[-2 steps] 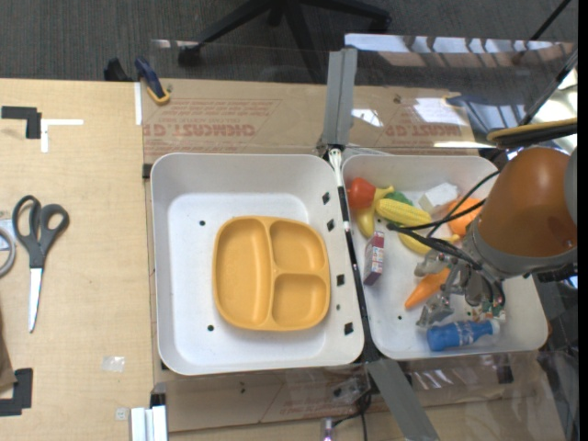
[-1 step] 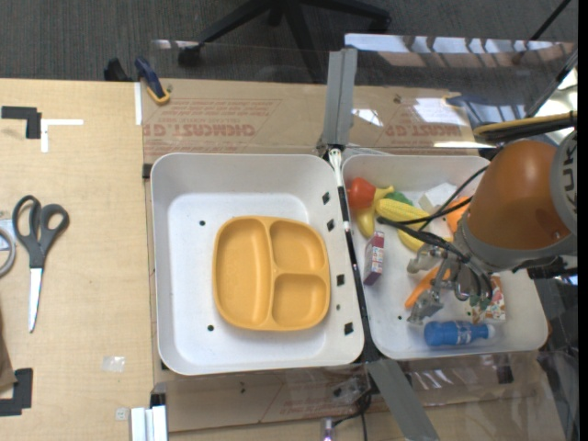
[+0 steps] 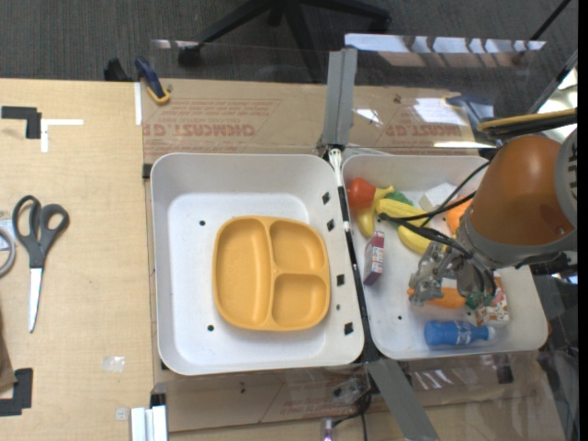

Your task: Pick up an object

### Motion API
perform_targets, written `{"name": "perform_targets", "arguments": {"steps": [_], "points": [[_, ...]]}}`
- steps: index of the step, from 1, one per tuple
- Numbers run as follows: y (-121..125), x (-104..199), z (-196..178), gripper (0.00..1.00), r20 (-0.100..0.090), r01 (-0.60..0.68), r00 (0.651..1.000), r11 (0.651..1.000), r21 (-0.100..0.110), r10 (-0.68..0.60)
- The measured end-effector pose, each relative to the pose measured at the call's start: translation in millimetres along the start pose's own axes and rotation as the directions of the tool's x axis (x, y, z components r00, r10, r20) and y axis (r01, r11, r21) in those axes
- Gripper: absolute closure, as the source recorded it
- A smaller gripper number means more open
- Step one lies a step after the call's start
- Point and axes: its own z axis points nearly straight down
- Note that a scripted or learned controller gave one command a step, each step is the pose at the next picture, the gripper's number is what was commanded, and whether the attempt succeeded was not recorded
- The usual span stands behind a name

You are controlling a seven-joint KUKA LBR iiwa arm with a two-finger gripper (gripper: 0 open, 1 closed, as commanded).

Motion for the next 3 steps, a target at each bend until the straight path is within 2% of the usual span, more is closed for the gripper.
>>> {"name": "perform_targets", "arguments": {"steps": [1,2,3], "points": [[-8.0,-2.2,-63.4,1.00,0.000,0.553,0.833,0.833,-0.003,-0.553],[10.7,-20.3,-140.7,1.00,0.000,0.697,0.717,0.717,-0.004,-0.697],[12.2,-99.5,-185.3,1.00,0.001,0.768,0.640,0.640,-0.004,-0.768]]}}
